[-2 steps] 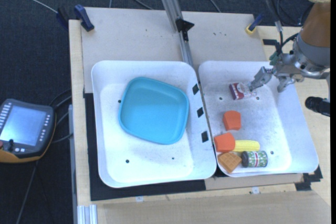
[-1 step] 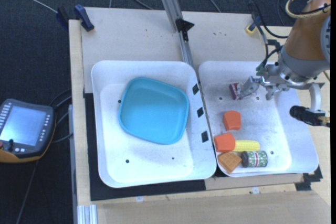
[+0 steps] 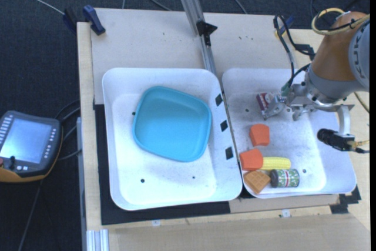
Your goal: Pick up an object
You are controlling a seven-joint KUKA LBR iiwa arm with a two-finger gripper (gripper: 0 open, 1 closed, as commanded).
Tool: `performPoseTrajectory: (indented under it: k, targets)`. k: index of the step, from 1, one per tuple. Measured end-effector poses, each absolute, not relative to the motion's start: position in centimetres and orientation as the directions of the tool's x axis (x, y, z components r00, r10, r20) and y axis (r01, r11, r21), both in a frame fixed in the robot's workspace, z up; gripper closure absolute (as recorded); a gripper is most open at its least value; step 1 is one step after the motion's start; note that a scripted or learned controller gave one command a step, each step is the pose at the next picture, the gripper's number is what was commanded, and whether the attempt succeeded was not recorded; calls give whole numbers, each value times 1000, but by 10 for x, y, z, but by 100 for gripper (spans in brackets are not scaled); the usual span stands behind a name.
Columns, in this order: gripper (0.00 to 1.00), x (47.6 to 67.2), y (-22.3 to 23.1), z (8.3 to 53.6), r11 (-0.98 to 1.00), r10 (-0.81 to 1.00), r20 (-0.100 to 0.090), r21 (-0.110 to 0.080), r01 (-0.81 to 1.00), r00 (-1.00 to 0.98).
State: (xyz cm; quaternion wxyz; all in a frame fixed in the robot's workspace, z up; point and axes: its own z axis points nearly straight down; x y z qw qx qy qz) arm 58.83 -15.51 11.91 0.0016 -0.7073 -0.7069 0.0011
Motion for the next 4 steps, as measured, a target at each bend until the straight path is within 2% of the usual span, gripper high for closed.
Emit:
performPoseTrajectory:
  k: [1,3,4]
  targets:
    - [100,590,-155,132,0,1000,0,2,1000,0]
    - [100,585,-140,235,1,1000,-1,6,1000,-1]
    - [100,586,-139,270,0,1000,-1,4,1000,0]
